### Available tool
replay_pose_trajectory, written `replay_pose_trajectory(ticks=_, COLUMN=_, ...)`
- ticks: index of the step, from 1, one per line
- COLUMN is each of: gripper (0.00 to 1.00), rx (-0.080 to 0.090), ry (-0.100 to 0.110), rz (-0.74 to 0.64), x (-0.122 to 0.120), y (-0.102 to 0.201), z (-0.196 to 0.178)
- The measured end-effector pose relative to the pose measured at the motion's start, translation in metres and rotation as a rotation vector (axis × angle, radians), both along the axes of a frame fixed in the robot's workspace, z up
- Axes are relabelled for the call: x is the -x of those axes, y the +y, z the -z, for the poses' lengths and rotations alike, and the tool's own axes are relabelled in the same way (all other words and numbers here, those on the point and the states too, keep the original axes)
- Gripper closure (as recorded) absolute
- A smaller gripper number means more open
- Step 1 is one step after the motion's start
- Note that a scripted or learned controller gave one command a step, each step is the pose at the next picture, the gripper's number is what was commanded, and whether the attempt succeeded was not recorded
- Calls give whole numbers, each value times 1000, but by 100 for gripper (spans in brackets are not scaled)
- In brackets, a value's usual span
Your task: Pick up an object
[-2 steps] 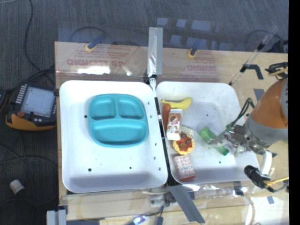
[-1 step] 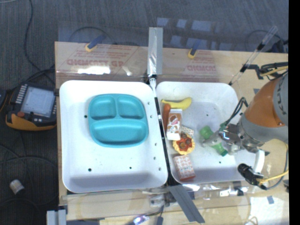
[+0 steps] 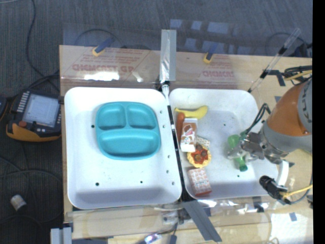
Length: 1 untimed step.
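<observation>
The right bin (image 3: 223, 98) holds several toy foods along its left side: a yellow banana (image 3: 193, 112), an orange carrot-like piece (image 3: 180, 122), a red and white carton (image 3: 189, 134), a small pizza (image 3: 199, 156) and a red packet (image 3: 198, 180). A green object (image 3: 236, 149) lies further right in that bin. My gripper (image 3: 245, 150) reaches in from the right and sits right at the green object, with dark metal parts over it. The grey arm with its orange band (image 3: 289, 118) rises behind it.
In the left bin (image 3: 81, 136) lies a teal divided plate (image 3: 127, 129). A divider wall (image 3: 172, 136) separates the two bins. Cables and a handheld pendant (image 3: 34, 117) lie on the floor to the left. The bench's right edge carries wires and clamps.
</observation>
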<state>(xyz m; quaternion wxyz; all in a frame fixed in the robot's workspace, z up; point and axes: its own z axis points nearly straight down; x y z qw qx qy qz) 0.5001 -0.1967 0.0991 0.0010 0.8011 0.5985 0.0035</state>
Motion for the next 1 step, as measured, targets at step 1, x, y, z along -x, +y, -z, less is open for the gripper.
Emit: replay_pose_trajectory(ticks=1, gripper=100, rx=5, ry=10, rz=74, x=-26, y=75, z=-135)
